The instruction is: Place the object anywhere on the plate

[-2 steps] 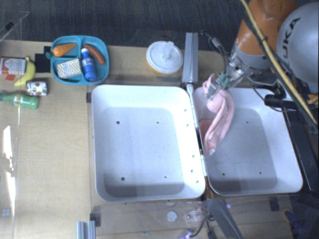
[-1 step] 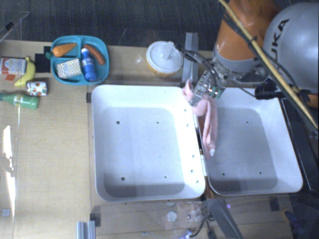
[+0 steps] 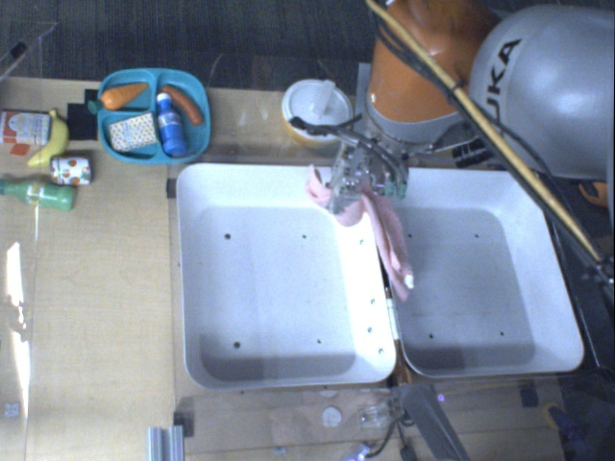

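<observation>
Holding the pink cloth (image 3: pixel 392 243) is the gripper (image 3: pixel 360 192), right over the wall where the left bin (image 3: pixel 207 267) and the right bin (image 3: pixel 538 267) meet. The fingers look pinched shut on the top part of the cloth. A small fold puffs out on the left side of the fingers, and a long tail hangs down and to the right, along the wall between the bins. I cannot tell if the end of the tail touches the bin or just hangs above it.

The plate is most likely the blue plate (image 3: pixel 199 99), up on the bench past the far left corner of the left bin - well apart from the gripper. It has three parts, and they hold toy food: an orange carrot (image 3: pixel 125 95), a blue bottle (image 3: pixel 171 125) and some other bits. A small white cup (image 3: pixel 315 104) with a yellow rim stands between the plate and the arm.

To do this step well, I think the arm should go up first, so the long tail lifts clear of the bin walls. Next it should go left and away, high enough that the tail does not brush the cup or knock it over. The grip should stay tight on the way - a soft cloth can slip out. Over the plate, the arm should come down low before the fingers open, so the cloth lands in a heap on the plate and not half on the bench. Any spot on the plate is fine, even on top of the toy food.
</observation>
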`<state>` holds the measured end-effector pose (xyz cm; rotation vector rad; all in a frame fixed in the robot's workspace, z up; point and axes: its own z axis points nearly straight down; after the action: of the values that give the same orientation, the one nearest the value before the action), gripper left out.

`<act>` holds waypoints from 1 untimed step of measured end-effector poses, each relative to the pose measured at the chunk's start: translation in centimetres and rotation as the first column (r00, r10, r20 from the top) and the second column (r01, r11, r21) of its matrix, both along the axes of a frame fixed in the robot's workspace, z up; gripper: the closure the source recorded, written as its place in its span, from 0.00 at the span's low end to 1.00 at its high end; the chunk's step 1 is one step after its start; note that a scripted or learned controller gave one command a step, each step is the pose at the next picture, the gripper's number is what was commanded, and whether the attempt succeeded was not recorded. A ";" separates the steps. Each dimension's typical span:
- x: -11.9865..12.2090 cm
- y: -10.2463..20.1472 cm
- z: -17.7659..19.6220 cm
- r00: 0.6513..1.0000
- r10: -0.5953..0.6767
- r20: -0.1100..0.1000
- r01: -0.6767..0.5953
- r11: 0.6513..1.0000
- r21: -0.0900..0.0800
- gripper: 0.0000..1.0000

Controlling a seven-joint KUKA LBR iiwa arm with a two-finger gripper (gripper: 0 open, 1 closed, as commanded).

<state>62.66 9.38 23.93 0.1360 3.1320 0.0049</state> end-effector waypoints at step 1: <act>-2.2 5.5 -0.4 0.996 0.086 -0.003 -0.086 0.996 -0.001 1.00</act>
<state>60.49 14.84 23.53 0.0014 3.1376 0.0040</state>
